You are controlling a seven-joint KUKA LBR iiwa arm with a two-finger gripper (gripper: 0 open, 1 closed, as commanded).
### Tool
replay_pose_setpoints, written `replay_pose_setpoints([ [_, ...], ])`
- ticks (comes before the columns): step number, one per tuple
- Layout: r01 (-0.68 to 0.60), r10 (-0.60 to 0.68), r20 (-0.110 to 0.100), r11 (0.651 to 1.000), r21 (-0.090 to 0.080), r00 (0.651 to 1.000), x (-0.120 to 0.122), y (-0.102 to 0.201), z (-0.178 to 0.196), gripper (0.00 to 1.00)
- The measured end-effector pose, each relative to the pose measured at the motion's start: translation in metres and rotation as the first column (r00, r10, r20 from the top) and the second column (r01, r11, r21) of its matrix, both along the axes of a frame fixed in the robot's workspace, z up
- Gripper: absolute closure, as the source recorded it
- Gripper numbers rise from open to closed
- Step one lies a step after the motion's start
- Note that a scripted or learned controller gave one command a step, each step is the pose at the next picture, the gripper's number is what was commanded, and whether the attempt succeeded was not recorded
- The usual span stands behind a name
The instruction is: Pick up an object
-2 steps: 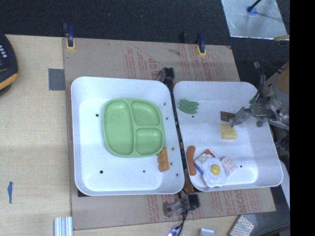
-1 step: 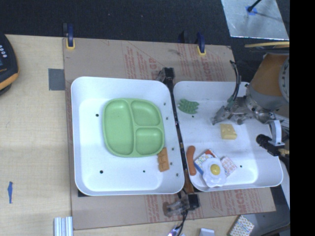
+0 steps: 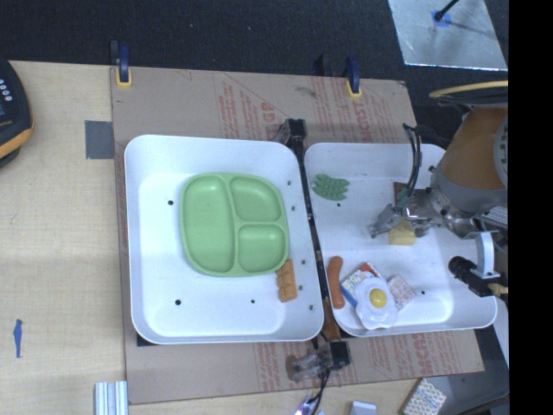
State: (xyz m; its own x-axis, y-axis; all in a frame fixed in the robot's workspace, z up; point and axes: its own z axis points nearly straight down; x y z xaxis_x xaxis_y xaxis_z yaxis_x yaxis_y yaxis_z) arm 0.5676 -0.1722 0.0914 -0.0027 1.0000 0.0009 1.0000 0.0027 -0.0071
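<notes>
Tabletop (image 3: 60, 232): light wood, carrying a sheet of brown cardboard (image 3: 216, 111) held at its far edge by two clamps, one (image 3: 123, 63) at the left and one (image 3: 352, 74) nearer the middle.

Left bin (image 3: 147, 232): shallow, white. Holds a pale green divided plate (image 3: 233, 224) with three compartments, lying flat near the bin's centre. An orange-brown wafer-like piece (image 3: 286, 281) lies by the bin's right wall, just off the plate's lower right corner.

Right bin (image 3: 363, 167): shallow, white, set just beside the left bin. Contents:
- green leafy item (image 3: 331, 187), near the far left corner;
- orange sausage-shaped item (image 3: 336, 281), along the left wall, toward the near side;
- fried-egg toy (image 3: 377, 300), white with a yellow yolk, just right of the sausage;
- small pale packet (image 3: 403, 290), touching the egg's right side;
- pale yellow block (image 3: 403, 236), mid-bin, directly beneath the pincer.

Arm (image 3: 473, 167): grey with an orange band, reaching in from the right over the right bin.

Pincer (image 3: 399, 217): low over the right bin, fingers spread, with one metal fingertip reaching left of the yellow block. The block sits at the fingers' lower edge; whether it is touched cannot be told.
</notes>
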Motion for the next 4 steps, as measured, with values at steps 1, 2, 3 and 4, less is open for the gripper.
replay_pose_setpoints([
  [1, -0.002, 0.002, 0.002, 1.000, -0.002, 1.000, 0.002, -0.001, 0.011, 1.00],
  [2, -0.013, 0.013, 0.021, 1.000, 0.000, 1.000, 0.095, 0.090, 0.108, 1.00],
  [3, -0.006, 0.006, 0.003, 1.000, 0.002, 1.000, 0.083, 0.146, 0.114, 1.00],
  [4, -0.007, 0.007, 0.000, 1.000, 0.000, 1.000, 0.040, 0.201, 0.122, 1.00],
])
